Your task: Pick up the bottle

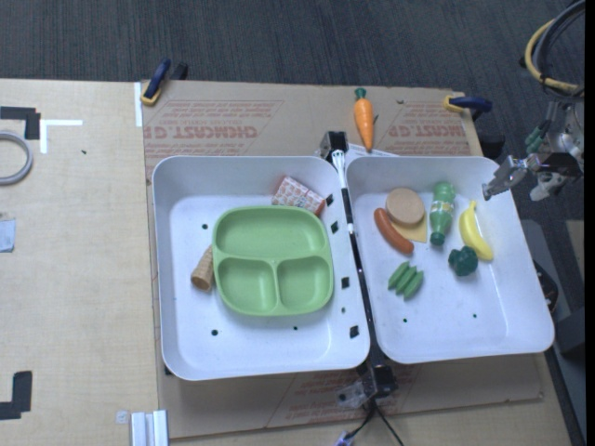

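The bottle [442, 213] is small, green and clear. It lies lengthwise in the right bin [465, 328], between a round bun [406, 206] and a banana [476, 232]. My gripper [514, 189] hovers over the right bin's upper right rim, to the right of the bottle and apart from it. Its fingers stand open with nothing between them.
The right bin also holds a hot dog [392, 230], a broccoli piece [463, 261] and green beans [404, 280]. In the left bin [186, 333] are a green divided plate [274, 260], a cone [203, 269] and a cracker pack [297, 193]. A carrot [363, 117] lies beyond the bins.
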Tool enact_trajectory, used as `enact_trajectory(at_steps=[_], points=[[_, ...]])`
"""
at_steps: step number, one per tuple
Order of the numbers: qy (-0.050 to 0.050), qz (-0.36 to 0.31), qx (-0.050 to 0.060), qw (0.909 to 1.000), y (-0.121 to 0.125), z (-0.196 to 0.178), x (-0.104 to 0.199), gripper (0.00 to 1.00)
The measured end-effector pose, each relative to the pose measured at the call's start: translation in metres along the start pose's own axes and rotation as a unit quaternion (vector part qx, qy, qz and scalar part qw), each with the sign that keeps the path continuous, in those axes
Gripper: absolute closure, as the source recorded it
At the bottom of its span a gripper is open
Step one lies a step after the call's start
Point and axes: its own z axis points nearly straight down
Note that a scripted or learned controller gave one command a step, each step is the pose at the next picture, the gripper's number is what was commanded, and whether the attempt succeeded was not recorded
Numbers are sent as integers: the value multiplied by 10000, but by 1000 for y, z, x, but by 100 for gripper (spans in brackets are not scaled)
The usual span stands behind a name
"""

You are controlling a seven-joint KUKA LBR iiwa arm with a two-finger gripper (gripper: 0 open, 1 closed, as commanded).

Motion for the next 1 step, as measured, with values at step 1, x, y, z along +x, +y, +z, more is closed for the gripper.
enact_trajectory(at_steps=[1], points=[[-10, -15, -7, 10000, 1, -10, 0, 100]])
